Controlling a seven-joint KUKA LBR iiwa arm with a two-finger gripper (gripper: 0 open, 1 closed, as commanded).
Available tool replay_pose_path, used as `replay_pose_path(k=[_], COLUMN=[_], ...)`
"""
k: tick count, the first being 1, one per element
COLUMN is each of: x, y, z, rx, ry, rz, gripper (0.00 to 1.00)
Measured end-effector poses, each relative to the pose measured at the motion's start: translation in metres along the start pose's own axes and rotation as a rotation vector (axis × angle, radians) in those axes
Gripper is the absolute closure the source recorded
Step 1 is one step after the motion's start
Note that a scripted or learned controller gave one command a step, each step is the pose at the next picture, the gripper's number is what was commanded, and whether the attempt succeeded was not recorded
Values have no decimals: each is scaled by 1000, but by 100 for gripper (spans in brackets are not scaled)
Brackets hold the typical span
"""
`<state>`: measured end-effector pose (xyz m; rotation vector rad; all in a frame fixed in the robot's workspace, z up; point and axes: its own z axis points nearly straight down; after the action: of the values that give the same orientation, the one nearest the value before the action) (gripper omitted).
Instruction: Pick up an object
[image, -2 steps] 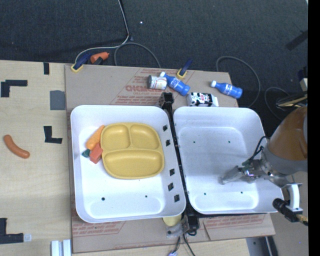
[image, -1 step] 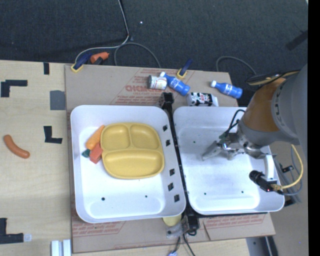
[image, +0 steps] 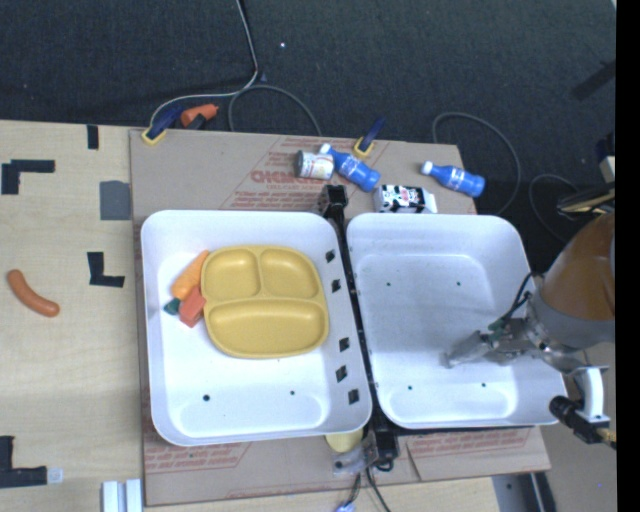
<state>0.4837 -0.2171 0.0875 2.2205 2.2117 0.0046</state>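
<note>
A yellow divided plate (image: 265, 300) lies in the left bin (image: 240, 405). Against the plate's left edge rest an orange piece (image: 188, 277) and a red piece (image: 191, 313). My gripper (image: 458, 355) hangs low over the floor of the right bin (image: 430, 228), in its lower right part, pointing left. Nothing shows at its tip. The arm's orange band (image: 585, 280) sits above the bin's right rim.
Behind the bins lie a small white bottle (image: 315, 163), two blue bottles (image: 357, 170) (image: 455, 179) and a black-and-white carton (image: 405, 199). A toy sausage (image: 33, 293) lies on the bench at far left. Cables trail along the back.
</note>
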Motion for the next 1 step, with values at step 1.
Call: replay_pose_path(k=[1], x=[69], y=[69], z=[-17], rx=[3], ry=[4], rz=[-14], gripper=[0])
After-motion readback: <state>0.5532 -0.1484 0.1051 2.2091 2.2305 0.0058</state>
